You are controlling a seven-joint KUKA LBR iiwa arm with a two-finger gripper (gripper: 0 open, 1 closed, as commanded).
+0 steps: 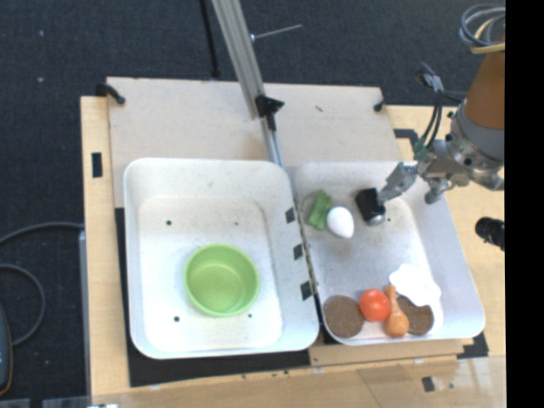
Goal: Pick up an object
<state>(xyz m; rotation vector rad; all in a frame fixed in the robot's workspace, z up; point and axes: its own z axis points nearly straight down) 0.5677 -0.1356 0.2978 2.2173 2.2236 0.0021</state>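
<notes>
Nearest us a flat brown round disc (pixel 342 315) hugs the right white bin's (pixel 399 249) front rim, but we eye the smooth white egg (pixel 340 222) mid-bin, left of the two-finger gripper (pixel 435 175), whose spread we cannot tell.

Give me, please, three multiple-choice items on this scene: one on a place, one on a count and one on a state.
1. Where is the green bowl?
A) in the left bin
B) on the bench beside the bins
C) on the dark floor

2. How many brown discs lie in the right bin?
A) one
B) two
C) four

3. How does the bowl stand?
A) upside down
B) on its side
C) upright, mouth up

Answers: 1 A, white bin floor surrounds it; 2 B, both lie along the near wall; 3 C, its hollow inside shows.
</notes>
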